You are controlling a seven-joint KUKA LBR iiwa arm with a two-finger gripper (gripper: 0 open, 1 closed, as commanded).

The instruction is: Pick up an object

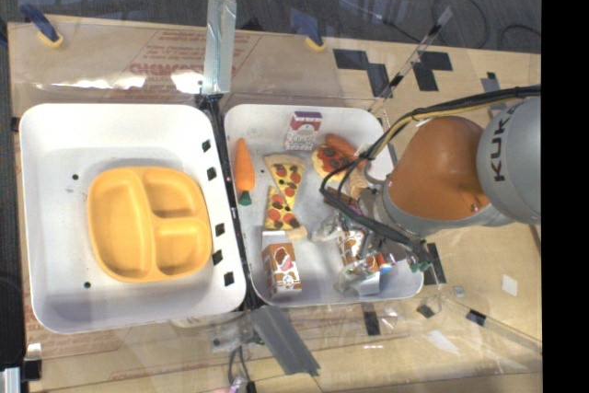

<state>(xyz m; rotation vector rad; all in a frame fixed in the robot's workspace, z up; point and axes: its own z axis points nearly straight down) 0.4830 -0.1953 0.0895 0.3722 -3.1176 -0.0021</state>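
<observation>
Dark carpet runs behind the surface (pixel 276 46), which carries two white bins: the left bin (pixel 37 198) with a yellow divided tray (pixel 147 221), the right bin (pixel 241 120) crowded with toy food. From where I stand the gripper (pixel 361 255) is down in the right bin's near corner, over a small crumpled packet (pixel 354 253), but I cannot tell how it is set or whether it has hold of anything. The packet sits right under it, close to the bin wall. My worry: that wall could block a clean grasp, or the packet slips, or the neighbouring carton (pixel 281 264) and pizza slices (pixel 283 189) get nudged
</observation>
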